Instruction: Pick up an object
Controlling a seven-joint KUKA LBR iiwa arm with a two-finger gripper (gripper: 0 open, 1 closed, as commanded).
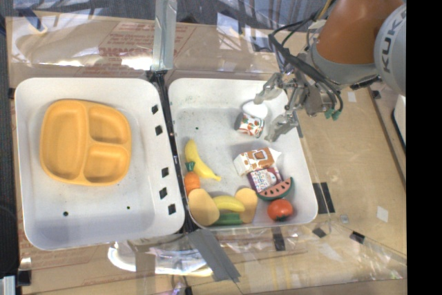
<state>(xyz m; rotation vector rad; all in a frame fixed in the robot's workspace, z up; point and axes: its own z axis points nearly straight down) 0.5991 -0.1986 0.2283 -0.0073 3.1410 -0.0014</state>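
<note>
The right bin (181, 101) holds several toy foods. A small white and orange carton (251, 122) lies near its far right side. My gripper (274, 108) hovers just right of that carton, open, with one finger (268, 89) at the back and the other finger (282, 126) toward the front. Nothing sits between the fingers. Nearer the front lie a yellow banana (200, 161), a brown and white carton (257, 160), a purple packet (262, 179), a watermelon slice (283, 188) and a red tomato (280, 209).
The left bin (27, 204) holds a yellow sectioned tray (85, 141). An orange (192, 182), a tan potato (202, 206), a yellow piece (228, 203) and a green piece (231, 218) crowd the right bin's front left corner. The arm (352, 24) reaches in from the upper right.
</note>
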